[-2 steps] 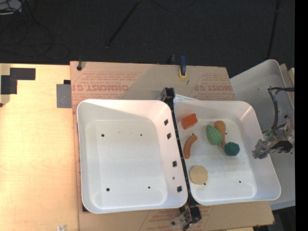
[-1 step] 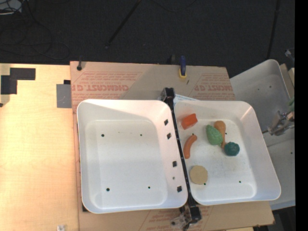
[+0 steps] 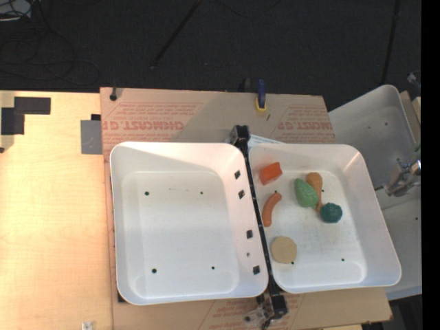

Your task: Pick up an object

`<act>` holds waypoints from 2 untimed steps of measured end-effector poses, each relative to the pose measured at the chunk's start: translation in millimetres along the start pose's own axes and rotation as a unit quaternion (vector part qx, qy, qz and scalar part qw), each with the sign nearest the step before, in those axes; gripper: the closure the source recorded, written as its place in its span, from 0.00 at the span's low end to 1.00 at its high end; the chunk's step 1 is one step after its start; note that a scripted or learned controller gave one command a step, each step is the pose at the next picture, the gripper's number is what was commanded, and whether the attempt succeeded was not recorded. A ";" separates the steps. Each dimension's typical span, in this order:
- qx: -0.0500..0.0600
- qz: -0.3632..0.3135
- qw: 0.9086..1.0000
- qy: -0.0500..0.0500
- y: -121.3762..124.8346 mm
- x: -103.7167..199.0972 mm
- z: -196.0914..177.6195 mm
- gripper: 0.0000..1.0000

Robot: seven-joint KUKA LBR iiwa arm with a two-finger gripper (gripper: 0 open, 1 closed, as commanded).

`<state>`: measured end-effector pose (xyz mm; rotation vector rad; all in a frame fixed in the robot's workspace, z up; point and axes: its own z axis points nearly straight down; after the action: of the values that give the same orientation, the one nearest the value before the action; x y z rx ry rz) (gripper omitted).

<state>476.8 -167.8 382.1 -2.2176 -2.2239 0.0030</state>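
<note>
Progress so far looks like zero to me: every object sits loose in the right bin (image 3: pixel 364 160) and nothing is lifted, so the whole approach, grasp and lift is left. As for the gripper (image 3: pixel 405 174), I can just make out some metal bits at the right edge of the view, off the bin's right rim, but it's too small and blurry to tell its state, and nothing appears to be held. Candidates: an orange block (image 3: pixel 270 172) near the divider at the top, an orange sausage shape (image 3: pixel 270 208) below it, a tan disc (image 3: pixel 283 249) lower down, a green lump (image 3: pixel 306 192) touching a tan-orange piece (image 3: pixel 314 181), and a teal ball (image 3: pixel 331 212) just beside those. The left bin (image 3: pixel 130 177) has no objects in it that I can see. Room-wise, the disc looks easiest since it has bare floor around it. The green cluster is crowded, and the block and sausage sit near the wall between the bins, so a finger might clip that rim.
</note>
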 end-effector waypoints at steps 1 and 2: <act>0.001 -0.002 1.000 0.000 0.3 -0.3 -9.2 1.00; 0.002 -0.004 1.000 0.000 0.7 -0.6 -18.6 1.00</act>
<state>477.5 -168.3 400.7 -2.2070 -2.2303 0.0073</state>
